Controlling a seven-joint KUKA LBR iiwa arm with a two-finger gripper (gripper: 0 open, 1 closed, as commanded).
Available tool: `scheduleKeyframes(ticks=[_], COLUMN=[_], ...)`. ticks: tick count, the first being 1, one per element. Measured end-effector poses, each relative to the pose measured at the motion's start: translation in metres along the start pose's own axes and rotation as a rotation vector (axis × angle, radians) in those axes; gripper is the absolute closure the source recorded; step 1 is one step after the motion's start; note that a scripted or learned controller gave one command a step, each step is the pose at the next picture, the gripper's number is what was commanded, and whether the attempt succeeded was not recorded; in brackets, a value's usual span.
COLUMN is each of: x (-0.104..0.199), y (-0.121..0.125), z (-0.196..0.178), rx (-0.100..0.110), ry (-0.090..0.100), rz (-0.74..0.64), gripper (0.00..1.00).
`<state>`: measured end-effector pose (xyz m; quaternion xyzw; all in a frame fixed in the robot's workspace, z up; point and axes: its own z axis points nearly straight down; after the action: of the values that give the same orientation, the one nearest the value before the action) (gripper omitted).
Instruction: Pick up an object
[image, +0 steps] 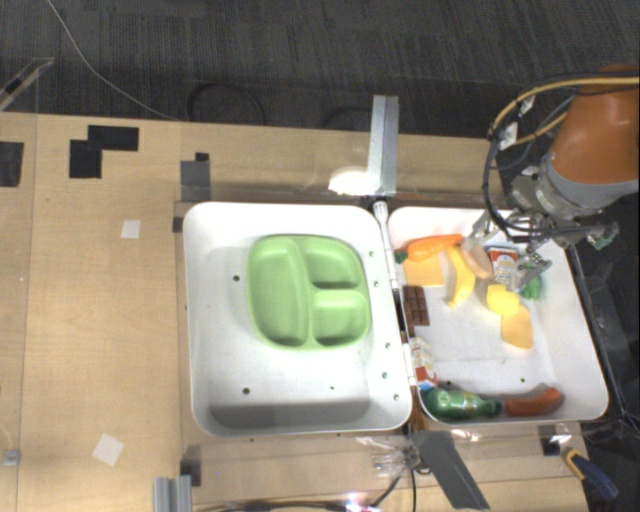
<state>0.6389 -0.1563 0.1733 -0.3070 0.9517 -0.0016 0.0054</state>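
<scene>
One carrot (436, 246) lies crosswise, green tip toward divider; tool (508, 243) beside it, finger state unclear.

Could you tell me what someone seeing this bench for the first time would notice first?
Probably the green divided tray, lying alone in the left bin. Next, the clutter of toy food in the right bin: a carrot and a banana near the top, a green bottle and a sausage along the bottom edge. The arm's orange band looms at upper right, with the gripper over that pile.
</scene>
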Motion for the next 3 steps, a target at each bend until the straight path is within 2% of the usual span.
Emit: scheduleKeyframes(ticks=[1, 2, 3], x=[0.013, 0.031, 0.054], y=[0.048, 0.105, 0.127], z=[0.077, 0.081, 0.080], rx=[0.001, 0.004, 0.008], ry=[0.000, -0.006, -0.010], rz=[0.162, 0.428, 0.497], gripper=[0.00, 0.00, 0.00])
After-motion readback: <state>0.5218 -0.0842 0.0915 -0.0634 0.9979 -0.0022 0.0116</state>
